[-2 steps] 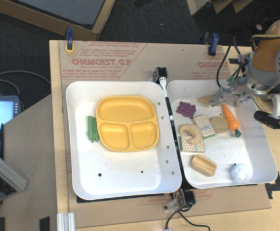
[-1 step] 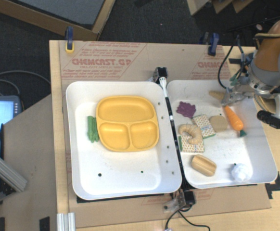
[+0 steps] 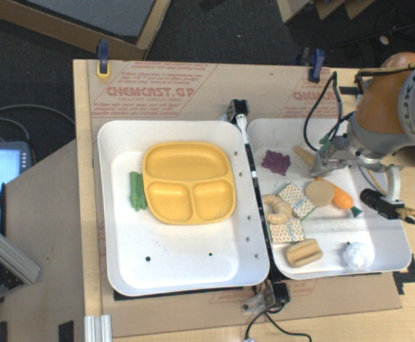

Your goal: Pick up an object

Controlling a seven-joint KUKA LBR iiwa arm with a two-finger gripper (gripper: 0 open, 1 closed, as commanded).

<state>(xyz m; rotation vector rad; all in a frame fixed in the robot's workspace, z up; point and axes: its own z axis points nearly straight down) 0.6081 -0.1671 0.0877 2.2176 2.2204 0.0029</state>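
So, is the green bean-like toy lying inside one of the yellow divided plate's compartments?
No, the green bean-like toy lies on the left white bin's floor, just beside the yellow divided plate's left edge.

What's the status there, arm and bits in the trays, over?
Gripper low over right white bin, nothing seen held. Round tan disc and orange carrot-shaped piece just below it. Yellow three-compartment plate and green pod-shaped piece in left white bin.
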